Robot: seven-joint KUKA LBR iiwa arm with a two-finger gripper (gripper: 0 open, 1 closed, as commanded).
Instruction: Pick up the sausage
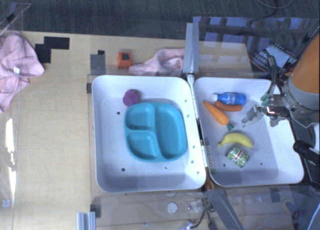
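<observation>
- Gripper (pixel 252 115) on the grey arm hangs over the right part of the right bin (pixel 280 174), reaching in from the right side of the camera view.
- Its metal fingers point left and slightly down toward the bin floor; from this angle I cannot tell whether they are spread or pressed together, and nothing shows between them.
- An orange band (pixel 307 66) wraps the arm above the wrist, at the right edge.
- Sausage (pixel 228 107), a short reddish-orange piece, lies in the upper middle of the right bin, touching the underside of a blue and white bottle (pixel 229 98) that lies on its side.
- Just left of and below the sausage, a carrot (pixel 216 113) lies at a slant, its green end toward the lower right.
- Below these, a yellow banana (pixel 236 139) rests on the bin floor, and a green and white can (pixel 237 156) lies on its side just beneath it.
- The gripper sits to the right of the sausage, near but apart from it.
- In the left bin (pixel 107 174), a teal tray (pixel 155 131) with three compartments sits in the middle, and a small purple object (pixel 132 97) lies just beside its upper left corner.
- Behind the bins, on the wooden bench (pixel 50 134), a pink cloth (pixel 159 62) is bunched near a small orange block (pixel 124 59).
- Another pink cloth (pixel 17 66) lies at the far left edge.
</observation>
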